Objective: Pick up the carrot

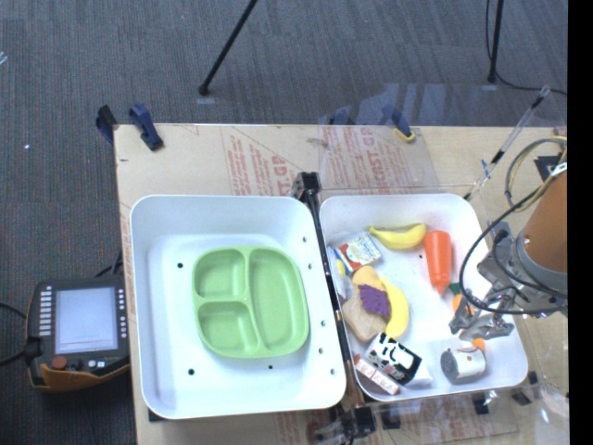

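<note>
The carrot [437,259], lying right of centre, should be approached from above by the gripper [482,325], whose jaw state cannot be told, and grasped across its width.

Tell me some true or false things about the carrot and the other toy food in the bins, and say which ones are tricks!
1. The carrot lies in the right bin. True.
2. The green plate sits in the right bin too. False: it sits in the left bin.
3. The gripper has the carrot between its fingers. False: the carrot lies on the bin floor, apart from the gripper.
4. A yellow banana lies just left of the carrot's top end. True.
5. The green plate has toy food piled in it. False: its three compartments hold nothing.
</note>
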Robot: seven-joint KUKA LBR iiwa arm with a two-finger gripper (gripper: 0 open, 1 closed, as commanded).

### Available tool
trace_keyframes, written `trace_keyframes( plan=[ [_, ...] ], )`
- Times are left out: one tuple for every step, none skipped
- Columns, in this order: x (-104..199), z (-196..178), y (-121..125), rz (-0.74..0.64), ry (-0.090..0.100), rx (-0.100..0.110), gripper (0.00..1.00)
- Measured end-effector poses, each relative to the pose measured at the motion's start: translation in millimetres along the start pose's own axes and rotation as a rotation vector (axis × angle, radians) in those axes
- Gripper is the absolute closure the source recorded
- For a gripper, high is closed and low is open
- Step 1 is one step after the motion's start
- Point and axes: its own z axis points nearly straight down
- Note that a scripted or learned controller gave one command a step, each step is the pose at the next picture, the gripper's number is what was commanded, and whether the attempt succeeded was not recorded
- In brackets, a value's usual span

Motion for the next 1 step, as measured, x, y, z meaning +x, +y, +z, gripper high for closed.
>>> trace_keyframes(
  plan=[
    [-47.1,-39.4,47.8,0.289,-0.004,0.005,1.00]
  ],
)
